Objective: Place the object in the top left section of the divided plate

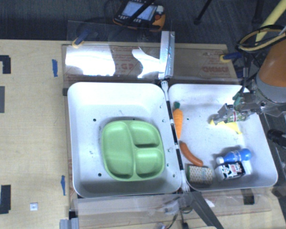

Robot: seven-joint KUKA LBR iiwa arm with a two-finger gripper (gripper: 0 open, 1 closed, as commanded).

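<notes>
Hovering over the right bin (271,173), your gripper (227,116) — grip state unclear; yellow piece (231,126) beneath, plate (132,150) far left, unfilled.

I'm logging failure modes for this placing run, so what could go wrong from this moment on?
1. The gripper hangs over a small yellow object near the right bin's far side; the grip looks unclear, so the pick may miss.
2. The green divided plate sits in the left bin, so the carry must clear the rims between the bins.
3. The plate's sections are small; a release could land in the wrong one.
</notes>
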